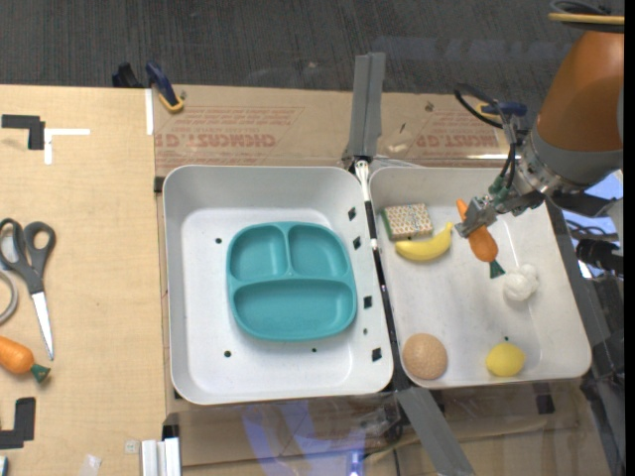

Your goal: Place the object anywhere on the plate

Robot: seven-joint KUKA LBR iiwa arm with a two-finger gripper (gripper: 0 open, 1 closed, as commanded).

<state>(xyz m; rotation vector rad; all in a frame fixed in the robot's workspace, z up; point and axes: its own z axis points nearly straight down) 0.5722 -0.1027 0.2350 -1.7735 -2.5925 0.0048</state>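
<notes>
Nothing rests on your teal plate [291,282] yet. The gripper [480,222] pinches the toy carrot [483,245] above the right bin [568,317]; carrying it across and releasing remain.

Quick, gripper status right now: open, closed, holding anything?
Gripper: low over the right bin, right beside the toy carrot; open or closed cannot be told, and no object is seen between its fingers.
</notes>
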